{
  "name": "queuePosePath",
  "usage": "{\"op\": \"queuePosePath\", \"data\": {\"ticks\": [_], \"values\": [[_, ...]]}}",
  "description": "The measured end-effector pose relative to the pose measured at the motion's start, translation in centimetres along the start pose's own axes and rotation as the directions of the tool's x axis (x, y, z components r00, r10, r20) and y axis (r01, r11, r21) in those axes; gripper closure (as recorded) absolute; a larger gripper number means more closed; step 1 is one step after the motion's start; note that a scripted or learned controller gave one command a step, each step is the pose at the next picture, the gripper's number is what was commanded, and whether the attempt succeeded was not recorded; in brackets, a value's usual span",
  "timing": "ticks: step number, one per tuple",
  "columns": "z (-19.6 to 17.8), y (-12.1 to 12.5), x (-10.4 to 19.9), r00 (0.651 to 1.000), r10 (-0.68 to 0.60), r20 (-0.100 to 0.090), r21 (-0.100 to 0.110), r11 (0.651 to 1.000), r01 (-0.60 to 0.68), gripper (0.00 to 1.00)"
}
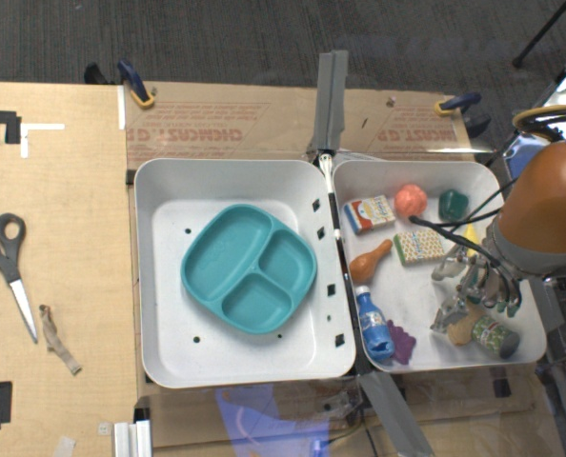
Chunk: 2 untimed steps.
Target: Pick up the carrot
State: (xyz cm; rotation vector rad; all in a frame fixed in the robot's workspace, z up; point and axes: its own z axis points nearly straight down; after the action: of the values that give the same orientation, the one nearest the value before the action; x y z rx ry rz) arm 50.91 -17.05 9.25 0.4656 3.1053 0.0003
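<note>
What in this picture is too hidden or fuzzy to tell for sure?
- Camera view: the gripper is a blurred tangle; what lies under it is hidden.
- The small can is partly covered by the gripper.
- Print on the box is too small to read.
- The arm is cut off by the right edge.

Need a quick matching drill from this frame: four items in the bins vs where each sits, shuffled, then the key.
Things:
1. teal plate
2. carrot
3. blue bottle
4. gripper

Places:
A. right bin, front left corner
B. left bin, middle
C. right bin, front right part
D. right bin, by its left wall, mid-depth

Pairs: 1-B, 2-D, 3-A, 4-C
</note>
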Motion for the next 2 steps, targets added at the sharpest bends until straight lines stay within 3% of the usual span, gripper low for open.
{"op": "queuePosePath", "data": {"ticks": [2], "values": [[0.0,0.03,0.0,1.0,0.0,0.0,0.0,1.0,0.0,0.0]]}}
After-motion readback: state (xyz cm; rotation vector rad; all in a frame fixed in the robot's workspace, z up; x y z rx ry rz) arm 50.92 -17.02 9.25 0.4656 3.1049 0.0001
